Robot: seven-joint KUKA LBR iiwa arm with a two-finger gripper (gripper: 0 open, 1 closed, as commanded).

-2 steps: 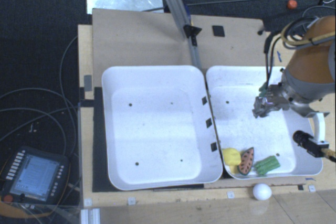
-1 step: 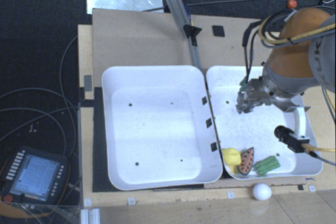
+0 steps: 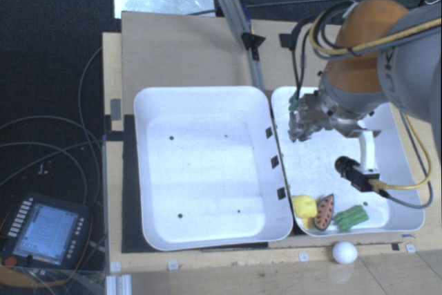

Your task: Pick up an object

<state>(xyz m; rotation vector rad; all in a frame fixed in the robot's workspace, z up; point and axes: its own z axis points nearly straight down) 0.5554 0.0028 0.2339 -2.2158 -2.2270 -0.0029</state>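
My gripper [image 3: 301, 129] hangs over the left part of the right bin [image 3: 407, 221], close to the wall it shares with the left bin. Nothing shows in it. Three small objects lie at the right bin's front edge: a yellow rounded piece [image 3: 304, 206], a reddish slice with a green rind [image 3: 324, 213] leaning beside it, and a green ridged piece [image 3: 351, 217] to their right. They sit well below the gripper in the view, apart from it.
The left bin [image 3: 148, 114] lies beside the right one. A white ball [image 3: 344, 252] rests on the bench outside the bins, in front of the right bin. A black cylinder with a yellow cable [image 3: 353, 173] juts from the arm over the right bin. A grey pole [image 3: 231, 0] slants behind the bins.
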